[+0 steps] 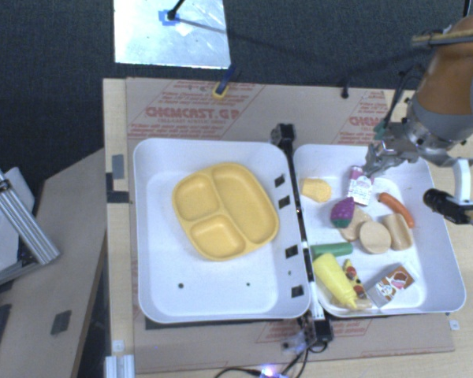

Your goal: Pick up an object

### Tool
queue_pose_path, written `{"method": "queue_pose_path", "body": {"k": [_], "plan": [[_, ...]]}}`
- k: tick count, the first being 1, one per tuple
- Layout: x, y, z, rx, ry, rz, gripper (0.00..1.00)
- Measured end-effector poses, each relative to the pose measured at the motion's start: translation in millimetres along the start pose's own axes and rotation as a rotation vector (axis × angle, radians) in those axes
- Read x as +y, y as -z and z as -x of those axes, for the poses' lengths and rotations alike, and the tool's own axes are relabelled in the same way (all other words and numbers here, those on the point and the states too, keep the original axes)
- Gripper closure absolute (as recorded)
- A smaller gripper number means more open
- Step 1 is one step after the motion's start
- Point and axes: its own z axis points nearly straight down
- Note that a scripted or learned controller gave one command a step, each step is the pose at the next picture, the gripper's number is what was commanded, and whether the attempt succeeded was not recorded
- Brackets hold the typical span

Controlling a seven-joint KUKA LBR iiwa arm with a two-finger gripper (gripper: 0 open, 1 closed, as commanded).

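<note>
Here, two shallow white plastic bins sit side by side on a brown cardboard sheet printed with red lettering, laid over the pale wooden tabletop [79, 203]. The left bin [154, 290] holds one thing: a smooth yellow plastic plate [225, 209], rounded at the corners and moulded into three compartments.

The right bin [445, 286] is crowded with small toy foods. I count one pale yellow chip-like piece [316, 189] near the divider, one purple grape-like lump [343, 209], one orange-red sausage shape [396, 209], two tan bread-like pieces [375, 236], one round and one longer just beside it, one green cylinder [332, 250], one glossy yellow banana-like shape [334, 279] and one small printed carton [388, 284] lying flat near the front edge. A small white packet with pink print [361, 187] hangs upright at the back of this bin, above the grape-like lump.

The end effector [376, 161] hangs right over that packet, its metal tip meeting the packet's top edge; from where I stand I cannot tell whether it is clamped on the packet or merely touching it. The grey arm [449, 77] with its orange band reaches in above the bin's far right corner.

Beyond the cardboard lies a dark blue carpet with one shiny square metal plate [172, 22] on it, and silver aluminium framing [16, 219] angles in at the left.
</note>
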Motion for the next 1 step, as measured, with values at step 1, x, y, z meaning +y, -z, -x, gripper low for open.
{"method": "queue_pose_path", "body": {"k": [1], "plan": [[-2.9, 8.8, -57.5, 0.002, 0.001, -0.001, 1.0]]}}
